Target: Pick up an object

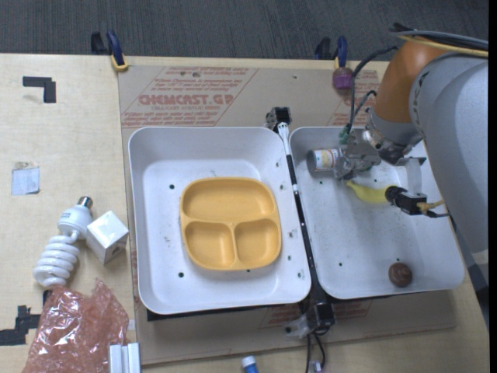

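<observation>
The tool point(351, 160) is seen low in the right bin point(435, 282), near its far wall. A small white bottle point(324, 160) lies on its side just beside the tool, long axis across the bin, pointing left. A banana point(368, 193) lies just below.

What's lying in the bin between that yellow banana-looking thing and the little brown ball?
Nothing: in the camera view, the stretch of right bin floor between the yellow piece and the brown ball is bare white plastic.
</observation>
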You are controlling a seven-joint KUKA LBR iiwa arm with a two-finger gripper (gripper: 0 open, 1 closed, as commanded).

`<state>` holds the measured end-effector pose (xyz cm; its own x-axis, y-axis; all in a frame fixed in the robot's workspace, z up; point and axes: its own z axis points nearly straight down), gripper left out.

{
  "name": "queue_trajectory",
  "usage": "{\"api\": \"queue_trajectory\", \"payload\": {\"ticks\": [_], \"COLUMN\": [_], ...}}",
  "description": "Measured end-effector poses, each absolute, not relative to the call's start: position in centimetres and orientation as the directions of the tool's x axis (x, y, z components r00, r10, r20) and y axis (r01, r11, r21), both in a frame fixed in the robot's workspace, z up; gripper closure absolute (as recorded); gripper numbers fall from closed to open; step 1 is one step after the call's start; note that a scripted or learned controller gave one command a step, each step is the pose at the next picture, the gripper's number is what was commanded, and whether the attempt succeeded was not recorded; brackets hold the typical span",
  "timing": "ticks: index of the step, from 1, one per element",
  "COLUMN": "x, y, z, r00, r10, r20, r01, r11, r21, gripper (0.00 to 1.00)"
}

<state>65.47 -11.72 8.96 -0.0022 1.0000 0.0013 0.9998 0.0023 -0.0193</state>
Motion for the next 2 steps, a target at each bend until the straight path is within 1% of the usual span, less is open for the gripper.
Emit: {"api": "queue_trajectory", "payload": {"ticks": [1,2], "x": [58.8,51.9], "y": [-12.3,-10.9], "z": [9.2,9.4], "r00": [0.000,0.003], "r10": [1.000,1.000], "r20": [-0.001,0.000], "r01": [1.000,1.000], "r11": [0.000,-0.003], "r21": [0.000,-0.001], "gripper": [0.00,0.00]}}
